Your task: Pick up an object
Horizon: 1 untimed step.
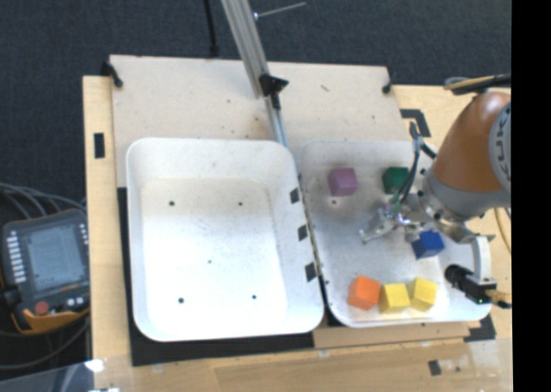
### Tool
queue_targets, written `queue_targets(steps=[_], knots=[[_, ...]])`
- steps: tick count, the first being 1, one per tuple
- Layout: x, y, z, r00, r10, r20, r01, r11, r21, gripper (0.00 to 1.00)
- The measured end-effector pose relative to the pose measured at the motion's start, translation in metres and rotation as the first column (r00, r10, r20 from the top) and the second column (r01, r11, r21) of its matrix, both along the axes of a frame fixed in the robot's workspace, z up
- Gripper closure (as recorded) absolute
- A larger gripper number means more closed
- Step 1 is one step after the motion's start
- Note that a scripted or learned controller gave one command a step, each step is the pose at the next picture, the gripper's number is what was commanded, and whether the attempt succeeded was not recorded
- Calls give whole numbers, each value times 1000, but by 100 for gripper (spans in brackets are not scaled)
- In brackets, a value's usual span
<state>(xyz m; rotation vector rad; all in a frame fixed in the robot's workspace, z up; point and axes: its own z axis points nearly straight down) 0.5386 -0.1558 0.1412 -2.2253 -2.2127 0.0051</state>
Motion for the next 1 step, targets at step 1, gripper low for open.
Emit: queue_targets(steps=[1], knots=[[1, -2, -44, 1000, 3, 8, -3, 1000, -2, 0]])
